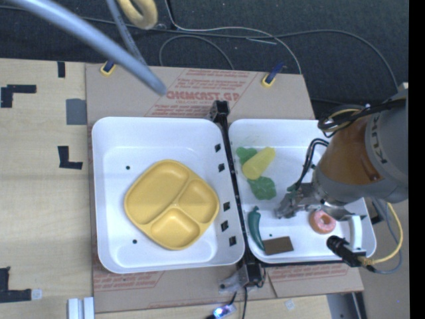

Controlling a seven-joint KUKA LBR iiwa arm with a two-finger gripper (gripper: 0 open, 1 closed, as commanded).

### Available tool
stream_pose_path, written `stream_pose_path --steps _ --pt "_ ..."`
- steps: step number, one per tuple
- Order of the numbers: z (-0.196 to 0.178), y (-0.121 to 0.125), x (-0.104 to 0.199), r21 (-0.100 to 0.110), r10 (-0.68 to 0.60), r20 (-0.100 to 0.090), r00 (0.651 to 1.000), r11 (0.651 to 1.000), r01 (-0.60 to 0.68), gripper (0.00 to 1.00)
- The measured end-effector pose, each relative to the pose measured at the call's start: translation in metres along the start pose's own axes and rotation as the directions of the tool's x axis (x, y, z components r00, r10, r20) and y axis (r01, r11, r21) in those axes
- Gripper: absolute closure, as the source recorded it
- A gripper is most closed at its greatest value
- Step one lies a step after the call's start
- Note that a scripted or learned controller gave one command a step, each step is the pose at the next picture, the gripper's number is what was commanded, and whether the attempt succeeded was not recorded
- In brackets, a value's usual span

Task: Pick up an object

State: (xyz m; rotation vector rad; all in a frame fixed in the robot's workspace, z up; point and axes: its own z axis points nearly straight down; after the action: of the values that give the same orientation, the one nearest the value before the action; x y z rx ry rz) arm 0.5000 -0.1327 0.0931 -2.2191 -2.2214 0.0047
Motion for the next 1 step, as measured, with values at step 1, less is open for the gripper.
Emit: stream_pose_path --steps 1 --pt "-0.0586 0.0075 0.0 -0.004 -0.001 -0.001 1.0 1.0 0.001 1.0"
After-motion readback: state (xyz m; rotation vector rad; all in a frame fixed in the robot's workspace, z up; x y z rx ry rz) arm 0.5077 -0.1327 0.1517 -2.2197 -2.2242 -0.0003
